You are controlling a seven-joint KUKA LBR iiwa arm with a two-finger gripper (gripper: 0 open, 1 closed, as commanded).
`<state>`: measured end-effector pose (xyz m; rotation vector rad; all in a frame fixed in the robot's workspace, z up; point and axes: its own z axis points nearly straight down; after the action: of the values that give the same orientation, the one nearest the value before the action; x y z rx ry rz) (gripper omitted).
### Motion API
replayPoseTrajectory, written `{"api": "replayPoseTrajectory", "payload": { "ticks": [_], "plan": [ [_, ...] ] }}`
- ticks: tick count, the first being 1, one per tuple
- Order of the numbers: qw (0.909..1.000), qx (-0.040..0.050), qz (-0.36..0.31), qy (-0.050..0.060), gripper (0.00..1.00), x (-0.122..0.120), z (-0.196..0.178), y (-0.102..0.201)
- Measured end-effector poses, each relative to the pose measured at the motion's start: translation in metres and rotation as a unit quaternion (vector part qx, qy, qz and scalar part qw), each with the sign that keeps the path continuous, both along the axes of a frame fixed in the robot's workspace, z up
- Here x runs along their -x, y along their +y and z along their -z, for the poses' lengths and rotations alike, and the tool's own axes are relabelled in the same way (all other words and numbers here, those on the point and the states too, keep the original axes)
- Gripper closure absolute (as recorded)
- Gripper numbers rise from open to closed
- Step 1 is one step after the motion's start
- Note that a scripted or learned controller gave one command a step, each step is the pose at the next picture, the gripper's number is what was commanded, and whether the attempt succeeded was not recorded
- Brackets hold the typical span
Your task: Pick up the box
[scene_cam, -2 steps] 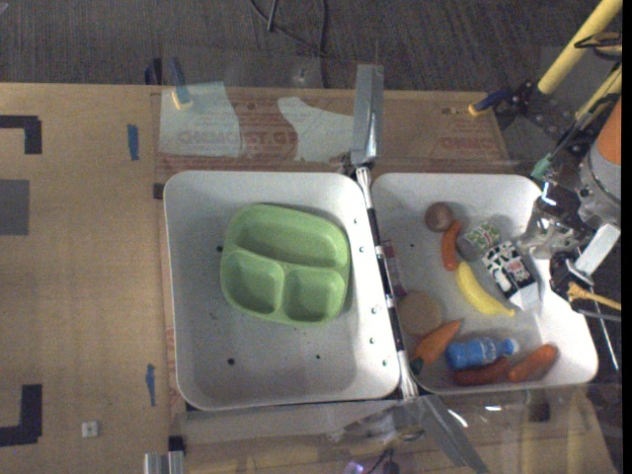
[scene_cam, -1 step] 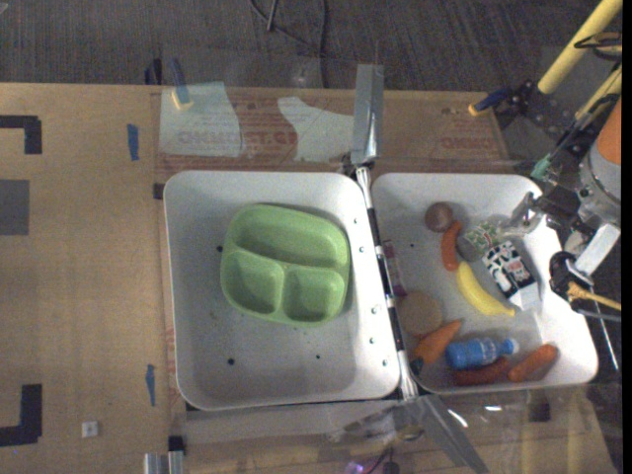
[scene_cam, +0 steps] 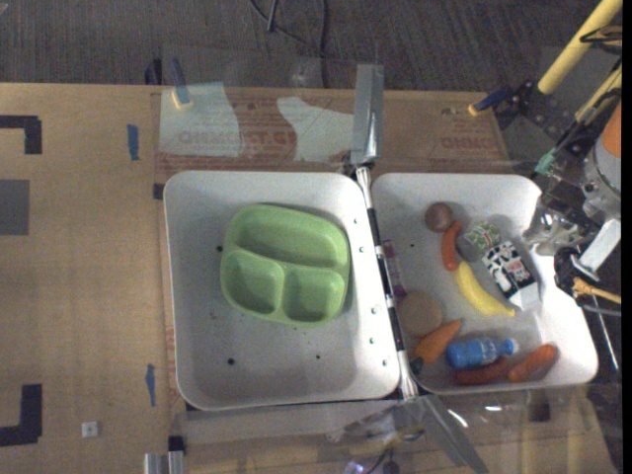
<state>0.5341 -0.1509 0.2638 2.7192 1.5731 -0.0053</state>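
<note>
Box (scene_cam: 509, 267) in rt bin (scene_cam: 395, 194) beside banana (scene_cam: 481, 291); gripper (scene_cam: 549, 227) just rt.

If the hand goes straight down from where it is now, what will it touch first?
Probably the box, just left of the hand, or the right bin's floor beside it; depth is unclear from this view.
</note>
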Motion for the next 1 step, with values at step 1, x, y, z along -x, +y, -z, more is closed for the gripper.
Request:
{"api": "replayPoseTrajectory", "payload": {
  "ticks": [1],
  "plan": [
    [0.9821,-0.0001,0.188,-0.001,1.00,-0.0043,-0.1712,-0.0104]
  ]
}}
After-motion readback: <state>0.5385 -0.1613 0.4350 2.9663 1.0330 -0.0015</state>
